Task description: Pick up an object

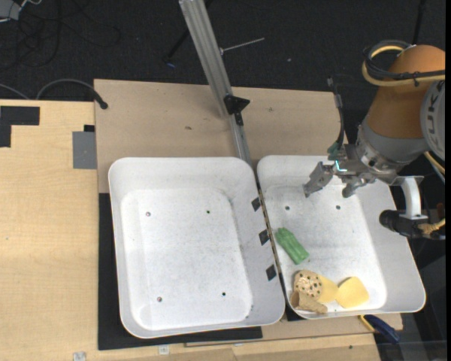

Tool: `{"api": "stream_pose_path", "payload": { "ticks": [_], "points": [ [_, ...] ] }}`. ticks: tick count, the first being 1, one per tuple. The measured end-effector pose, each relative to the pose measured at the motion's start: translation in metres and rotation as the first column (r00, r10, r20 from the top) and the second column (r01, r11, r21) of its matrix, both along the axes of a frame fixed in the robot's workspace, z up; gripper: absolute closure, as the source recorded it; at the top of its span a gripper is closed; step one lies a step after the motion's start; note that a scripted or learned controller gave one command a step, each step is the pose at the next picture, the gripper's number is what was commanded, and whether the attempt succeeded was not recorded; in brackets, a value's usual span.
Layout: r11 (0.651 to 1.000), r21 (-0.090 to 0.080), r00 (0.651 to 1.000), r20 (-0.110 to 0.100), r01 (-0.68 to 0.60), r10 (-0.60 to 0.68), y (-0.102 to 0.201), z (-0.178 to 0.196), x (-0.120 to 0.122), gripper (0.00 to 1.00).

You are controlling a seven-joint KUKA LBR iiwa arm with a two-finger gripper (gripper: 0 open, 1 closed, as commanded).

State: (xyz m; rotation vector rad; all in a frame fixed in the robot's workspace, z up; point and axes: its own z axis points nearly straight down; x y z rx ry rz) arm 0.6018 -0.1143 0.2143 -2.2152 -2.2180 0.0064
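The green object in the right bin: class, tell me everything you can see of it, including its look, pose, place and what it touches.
The green object is small, elongated and block-like, plain light green, its material unclear. It lies flat on the floor of the right bin, near that bin's left wall, its long axis slanting from upper left to lower right. Nothing touches it: the speckled tan object lies apart below, and the gripper hangs above, farther back.
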Motion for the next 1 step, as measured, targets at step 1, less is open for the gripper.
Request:
{"api": "stream_pose_path", "payload": {
  "ticks": [1],
  "points": [
    [1.000, -0.001, 1.000, 0.005, 0.001, -0.001, -0.0007, 0.0025, 0.0008, 0.00]
  ]
}}
